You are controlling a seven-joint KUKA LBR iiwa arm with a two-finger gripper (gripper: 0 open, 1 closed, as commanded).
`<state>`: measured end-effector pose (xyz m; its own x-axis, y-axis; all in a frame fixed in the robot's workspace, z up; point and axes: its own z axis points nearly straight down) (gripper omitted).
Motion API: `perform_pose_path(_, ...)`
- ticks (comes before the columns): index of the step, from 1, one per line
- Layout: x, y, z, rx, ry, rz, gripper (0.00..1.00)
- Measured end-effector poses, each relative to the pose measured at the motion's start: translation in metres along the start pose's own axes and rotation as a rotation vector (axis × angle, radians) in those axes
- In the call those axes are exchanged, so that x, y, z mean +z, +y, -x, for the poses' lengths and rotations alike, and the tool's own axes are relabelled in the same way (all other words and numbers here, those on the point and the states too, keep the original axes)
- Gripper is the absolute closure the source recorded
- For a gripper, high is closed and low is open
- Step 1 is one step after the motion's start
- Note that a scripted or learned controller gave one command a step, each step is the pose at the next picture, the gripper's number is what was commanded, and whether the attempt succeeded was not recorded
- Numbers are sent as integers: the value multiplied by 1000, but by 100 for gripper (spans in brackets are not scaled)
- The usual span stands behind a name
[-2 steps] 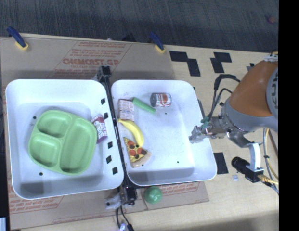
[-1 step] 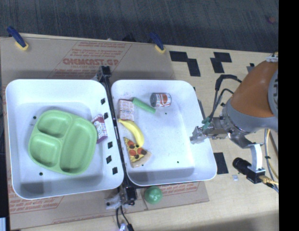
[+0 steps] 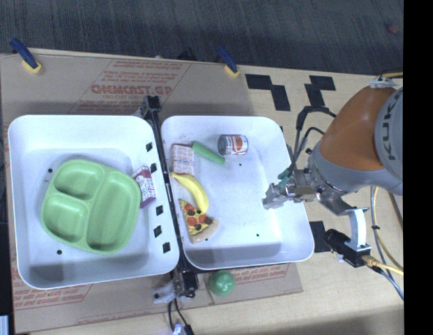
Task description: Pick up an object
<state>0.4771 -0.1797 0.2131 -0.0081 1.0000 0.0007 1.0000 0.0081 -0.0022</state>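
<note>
My gripper (image 3: 273,197) hangs over the right side of the right bin (image 3: 237,251), above bare white floor, with nothing seen between its fingers. The objects lie to its left: a small can (image 3: 233,144) on its side near the back, a green stick (image 3: 208,153), a pink-and-white packet (image 3: 183,158), a yellow banana (image 3: 192,190) and a pizza-slice toy (image 3: 196,220). The nearest of them sits well apart from the gripper.
The left bin (image 3: 35,271) holds a green divided plate (image 3: 90,205) and a small purple packet (image 3: 144,185) by the divider. A green ball (image 3: 221,283) rests on the cardboard in front of the bins. Blue clamps (image 3: 25,55) pin the cardboard's back edge.
</note>
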Motion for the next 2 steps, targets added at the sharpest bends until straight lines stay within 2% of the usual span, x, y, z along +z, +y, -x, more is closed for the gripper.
perform_pose_path(1,17,0,-23,0,0,0,100)
perform_pose_path(2,7,-1,18,4,-1,1,100)
